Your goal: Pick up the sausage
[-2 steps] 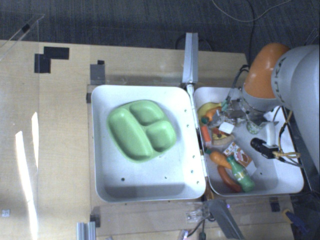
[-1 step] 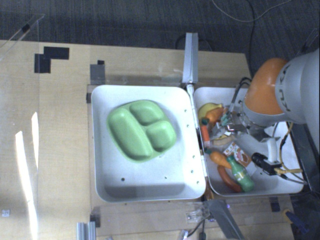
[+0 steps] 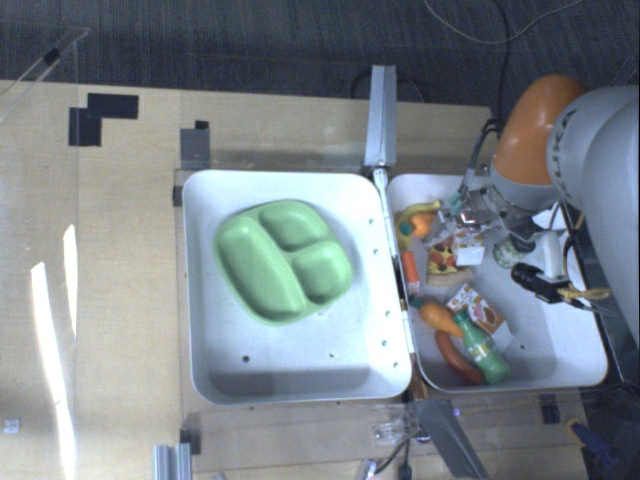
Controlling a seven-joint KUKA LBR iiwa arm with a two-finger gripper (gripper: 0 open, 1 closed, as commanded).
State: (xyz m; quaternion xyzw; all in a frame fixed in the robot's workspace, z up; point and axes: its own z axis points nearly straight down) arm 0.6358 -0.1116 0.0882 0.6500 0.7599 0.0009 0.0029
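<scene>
Lying near the front wall of the right-hand shallow white bin (image 3: 585,363), the dark red sausage (image 3: 457,357) rests untouched beside a green plastic bottle (image 3: 480,346) and an orange carrot-like piece (image 3: 436,315), so the pick looks not yet begun. The grey arm's jaws (image 3: 468,211) hover over the bin's far end, above a yellow banana toy (image 3: 420,212) and small printed packets (image 3: 443,256), well apart from the sausage; whether they are spread or closed cannot be told, and nothing is visibly held. The left bin (image 3: 200,358) carries a green divided tray (image 3: 285,259). Left to do, by my judgement: travel forward, descend, grasp, lift.
</scene>
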